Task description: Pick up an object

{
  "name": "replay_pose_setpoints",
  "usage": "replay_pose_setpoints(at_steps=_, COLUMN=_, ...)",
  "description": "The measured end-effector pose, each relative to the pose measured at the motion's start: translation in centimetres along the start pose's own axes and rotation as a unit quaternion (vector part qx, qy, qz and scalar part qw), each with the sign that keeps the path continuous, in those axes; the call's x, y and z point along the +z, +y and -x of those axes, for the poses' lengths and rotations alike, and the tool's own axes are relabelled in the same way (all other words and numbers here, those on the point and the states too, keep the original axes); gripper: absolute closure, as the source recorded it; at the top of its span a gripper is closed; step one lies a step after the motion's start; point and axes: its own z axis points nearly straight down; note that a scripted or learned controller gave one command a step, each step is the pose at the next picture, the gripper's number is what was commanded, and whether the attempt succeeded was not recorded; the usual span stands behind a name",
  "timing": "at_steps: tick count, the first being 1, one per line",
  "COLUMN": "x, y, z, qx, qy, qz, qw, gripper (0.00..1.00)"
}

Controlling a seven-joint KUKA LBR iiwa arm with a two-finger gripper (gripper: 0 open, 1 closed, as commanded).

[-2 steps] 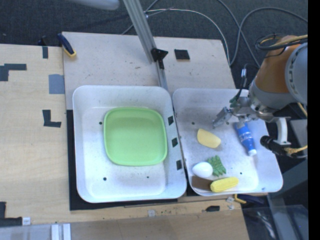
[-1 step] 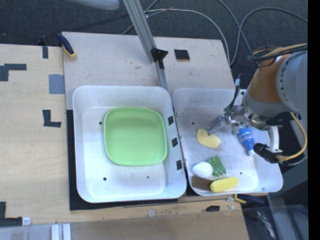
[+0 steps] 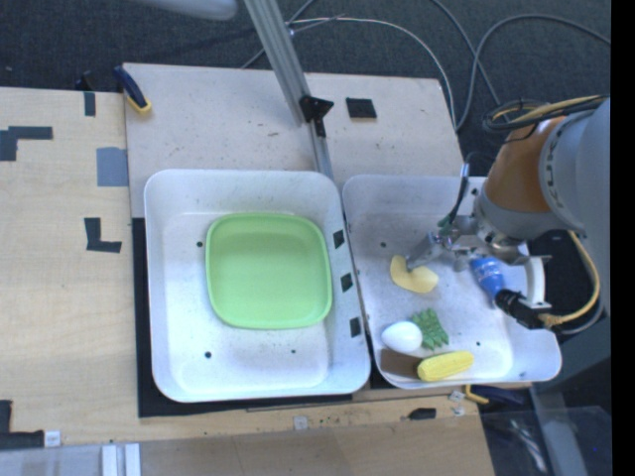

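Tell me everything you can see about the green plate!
The square light green plastic plate has rounded corners and a shallow raised rim around a flat middle. It looks smooth and a bit shiny, with nothing on it. It lies flat, right way up, in the shallow white left bin, roughly in the bin's middle and turned slightly askew to its walls. It touches only the bin's floor. The robot's gripper is away from it, over the other bin.

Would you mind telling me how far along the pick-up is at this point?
Done: the arm has reached into the right bin, with the gripper low beside the yellow piece. In hand: nothing visibly lifted. Left: grasp and raise something; the yellow piece, white egg, green item and corn all lie on the bin floor.
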Motion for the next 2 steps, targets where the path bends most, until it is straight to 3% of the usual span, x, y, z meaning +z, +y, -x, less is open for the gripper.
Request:
replay_pose_setpoints(at_steps=1, x=-1.1, y=0.1, z=0.0, qx=0.0, qy=0.0, qz=0.001, qw=1.0, gripper=1.0)
replay_pose_setpoints(at_steps=2, x=-5.4, y=0.5, z=0.4, qx=0.0, qy=0.0, qz=0.0, qw=1.0, gripper=1.0)
